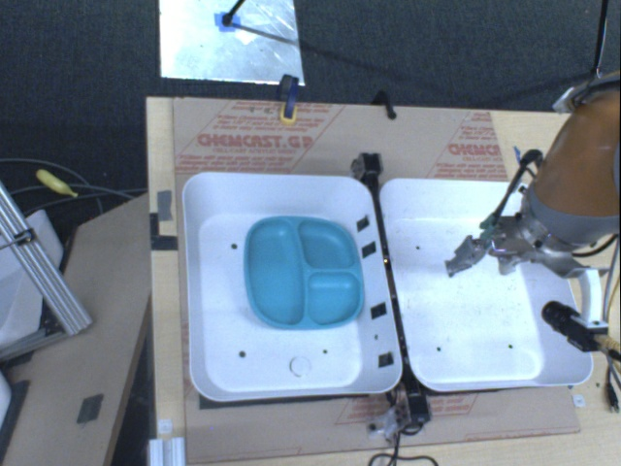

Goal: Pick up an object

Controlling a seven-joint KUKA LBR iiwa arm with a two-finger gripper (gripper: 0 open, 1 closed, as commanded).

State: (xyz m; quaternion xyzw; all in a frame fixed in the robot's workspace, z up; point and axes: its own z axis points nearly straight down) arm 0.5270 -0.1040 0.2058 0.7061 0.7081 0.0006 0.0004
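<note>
A blue divided plate [301, 272] lies flat in the middle of the left bin [209, 221]. My gripper [464, 257] hangs over the right bin [456, 352], near its centre, pointing left toward the divider between the bins. It is well apart from the plate, and I see nothing held in it. The arm's orange band [582, 168] shows at the right edge.
A small pale round mark or disc [299, 365] sits near the left bin's front wall. Black clips [369, 250] line the seam between the bins. A black part [568, 323] of the arm overhangs the right bin's right rim.
</note>
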